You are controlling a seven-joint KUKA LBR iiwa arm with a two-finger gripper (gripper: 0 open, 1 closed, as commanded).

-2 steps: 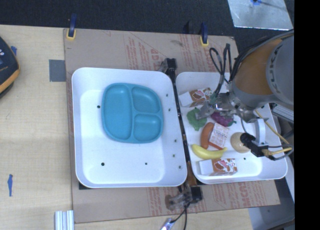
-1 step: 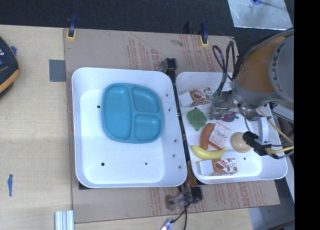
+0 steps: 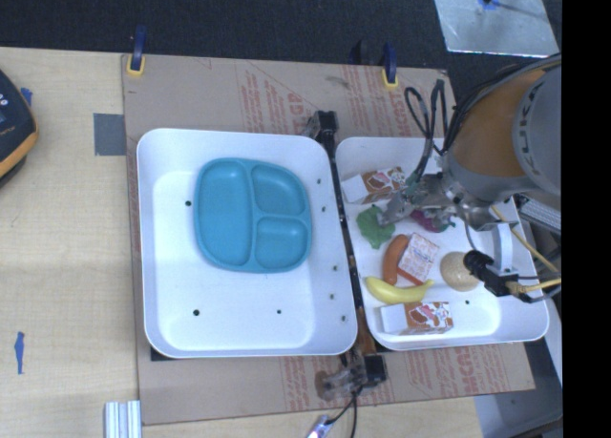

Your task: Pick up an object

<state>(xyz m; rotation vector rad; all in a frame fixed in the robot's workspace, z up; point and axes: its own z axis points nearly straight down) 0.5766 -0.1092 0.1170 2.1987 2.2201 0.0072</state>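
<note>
The right bin (image 3: 516, 331) holds several small items. A red-and-white packet (image 3: 382, 181) lies near its top left, with a green leafy piece (image 3: 374, 227) below it. An orange sausage (image 3: 394, 257) lies next to a white-and-red packet (image 3: 418, 257). Further down are a yellow banana (image 3: 396, 289), a round beige piece (image 3: 459, 272) and another packet (image 3: 417, 316). My gripper (image 3: 409, 200) hangs low over the upper part of this bin, between the top packet and a purple item (image 3: 430, 220). Nothing is visibly held.
The left bin (image 3: 162, 322) holds a blue divided plate (image 3: 253, 214). A black clip (image 3: 326, 124) sits where the two bins meet at the top. The grey and orange arm (image 3: 506, 131) covers the right bin's upper right corner.
</note>
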